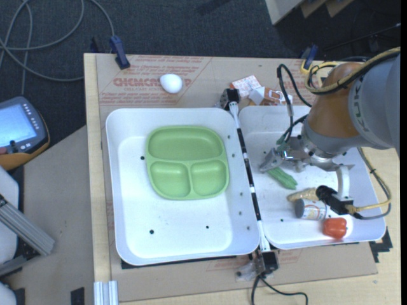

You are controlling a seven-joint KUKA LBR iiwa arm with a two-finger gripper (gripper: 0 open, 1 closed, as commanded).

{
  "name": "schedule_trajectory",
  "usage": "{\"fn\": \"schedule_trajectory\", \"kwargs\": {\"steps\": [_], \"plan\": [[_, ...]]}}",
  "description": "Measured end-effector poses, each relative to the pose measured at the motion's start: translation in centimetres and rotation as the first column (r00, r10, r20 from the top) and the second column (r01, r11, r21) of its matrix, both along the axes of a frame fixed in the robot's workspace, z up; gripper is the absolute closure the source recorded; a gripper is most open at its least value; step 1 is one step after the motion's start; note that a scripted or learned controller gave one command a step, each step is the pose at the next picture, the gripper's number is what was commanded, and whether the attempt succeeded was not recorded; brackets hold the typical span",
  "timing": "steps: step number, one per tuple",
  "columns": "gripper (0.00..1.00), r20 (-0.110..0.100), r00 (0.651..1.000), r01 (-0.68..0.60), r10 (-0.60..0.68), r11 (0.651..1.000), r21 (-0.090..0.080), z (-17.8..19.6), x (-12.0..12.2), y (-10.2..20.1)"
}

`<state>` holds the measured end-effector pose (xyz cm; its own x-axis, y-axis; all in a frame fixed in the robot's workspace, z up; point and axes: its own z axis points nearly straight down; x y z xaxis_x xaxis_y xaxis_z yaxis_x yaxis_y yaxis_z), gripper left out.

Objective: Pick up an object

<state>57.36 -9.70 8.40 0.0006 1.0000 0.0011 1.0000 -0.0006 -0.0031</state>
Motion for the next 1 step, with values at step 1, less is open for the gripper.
{"fn": "schedule_trajectory", "kwargs": {"steps": [1], "plan": [[1.0, 0.003, 1.0, 0.001, -0.001, 1.0, -0.001, 1.03, 0.07, -0.01]]}}
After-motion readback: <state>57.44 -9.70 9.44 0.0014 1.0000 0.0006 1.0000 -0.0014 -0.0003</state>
